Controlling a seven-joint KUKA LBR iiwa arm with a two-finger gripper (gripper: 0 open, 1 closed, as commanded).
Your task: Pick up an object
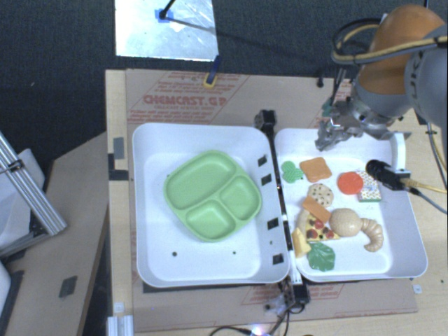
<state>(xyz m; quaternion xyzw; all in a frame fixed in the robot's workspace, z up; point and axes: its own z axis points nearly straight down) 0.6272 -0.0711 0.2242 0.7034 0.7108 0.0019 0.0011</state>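
The right bin [406, 219] holds several toy foods: an orange square [316, 168], a green round piece [290, 171], a red slice [350, 183], a speckled cookie [320, 192], a pizza slice [318, 229], a beige bun [345, 222], a croissant [373, 234] and a green leaf [321, 257]. My gripper [327, 140] hangs over the far left corner of that bin, just beyond the orange square. I see no food in it.
The left bin [150, 152] holds a green divided plate [210, 196]. A black divider [274, 187] runs between the bins. A black fitting with a cable [383, 173] sits over the right bin near the red slice. A shiny sheet [164, 19] lies behind the bench.
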